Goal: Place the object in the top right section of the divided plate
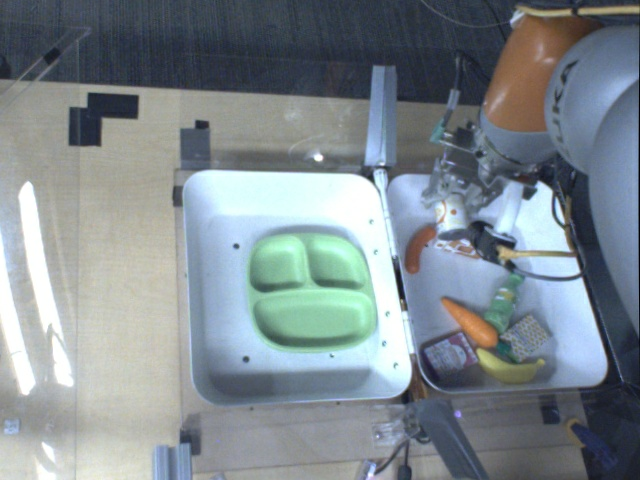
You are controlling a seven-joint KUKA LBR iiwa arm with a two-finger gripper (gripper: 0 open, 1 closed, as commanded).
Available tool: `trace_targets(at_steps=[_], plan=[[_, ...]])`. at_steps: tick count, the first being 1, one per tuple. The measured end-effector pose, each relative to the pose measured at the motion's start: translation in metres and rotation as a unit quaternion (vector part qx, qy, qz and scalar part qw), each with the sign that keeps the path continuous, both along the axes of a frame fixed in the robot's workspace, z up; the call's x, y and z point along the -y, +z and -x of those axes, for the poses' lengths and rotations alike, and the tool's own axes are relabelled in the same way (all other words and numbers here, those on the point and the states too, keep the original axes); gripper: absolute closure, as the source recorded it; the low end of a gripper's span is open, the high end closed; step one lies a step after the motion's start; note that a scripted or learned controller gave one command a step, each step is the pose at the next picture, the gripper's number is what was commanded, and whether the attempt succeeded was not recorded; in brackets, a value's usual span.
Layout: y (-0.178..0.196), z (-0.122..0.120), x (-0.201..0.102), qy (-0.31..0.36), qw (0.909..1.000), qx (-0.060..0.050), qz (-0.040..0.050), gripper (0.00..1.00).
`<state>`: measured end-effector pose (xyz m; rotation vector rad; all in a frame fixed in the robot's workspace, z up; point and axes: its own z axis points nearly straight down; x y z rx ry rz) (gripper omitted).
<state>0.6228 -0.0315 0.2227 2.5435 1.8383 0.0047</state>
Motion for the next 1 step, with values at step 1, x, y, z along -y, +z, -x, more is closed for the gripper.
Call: trace_targets(at_steps=[1], plan=[[-0.0352,0.0309,-0.0774,-0.025,0.9997,-0.002,-0.0011,1.00]])
